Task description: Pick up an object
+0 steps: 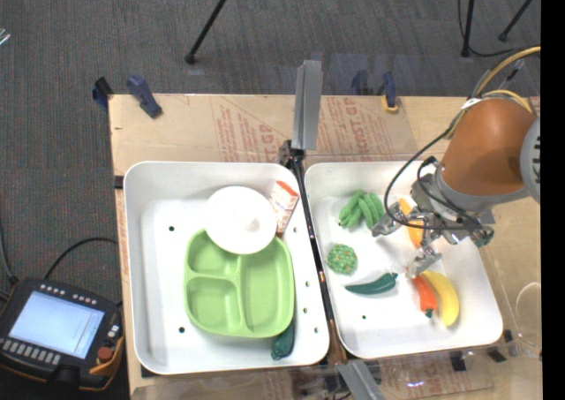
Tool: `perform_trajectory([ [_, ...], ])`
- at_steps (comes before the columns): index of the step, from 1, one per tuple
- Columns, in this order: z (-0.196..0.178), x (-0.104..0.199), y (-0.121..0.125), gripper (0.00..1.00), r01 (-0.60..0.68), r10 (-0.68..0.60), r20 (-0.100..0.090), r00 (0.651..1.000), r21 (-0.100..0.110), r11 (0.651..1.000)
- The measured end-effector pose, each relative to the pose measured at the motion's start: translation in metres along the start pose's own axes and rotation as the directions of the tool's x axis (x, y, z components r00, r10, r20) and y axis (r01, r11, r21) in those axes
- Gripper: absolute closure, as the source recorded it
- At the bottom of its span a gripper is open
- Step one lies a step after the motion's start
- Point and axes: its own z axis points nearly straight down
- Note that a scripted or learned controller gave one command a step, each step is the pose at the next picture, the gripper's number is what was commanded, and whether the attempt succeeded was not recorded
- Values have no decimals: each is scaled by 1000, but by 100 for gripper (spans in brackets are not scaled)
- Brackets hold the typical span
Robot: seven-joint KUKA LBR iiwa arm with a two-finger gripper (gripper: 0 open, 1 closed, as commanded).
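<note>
Gripper [422,248] hovers just above the banana [446,296] in the right bin [481,323]; fingers apart, clamped on nothing. Descent, grasp and lift remain.

Beside the lime-green divided tray [240,288], everything contrasts: a plain white plate [241,219] overlapping it, a dark green pepper [372,283] to its right, a speckled green ball [342,257], bright green pea pods [362,208], a yellow banana [444,297] touching an orange-red carrot [425,293]. 2 white bins [146,213] sit on the tan tabletop [203,124] with red lettering.
</note>
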Motion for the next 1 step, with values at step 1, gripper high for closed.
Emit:
perform_trajectory([
  [1, 0, -12, 11, 0, -23, 23, 1, 1000, 0, 1000],
])
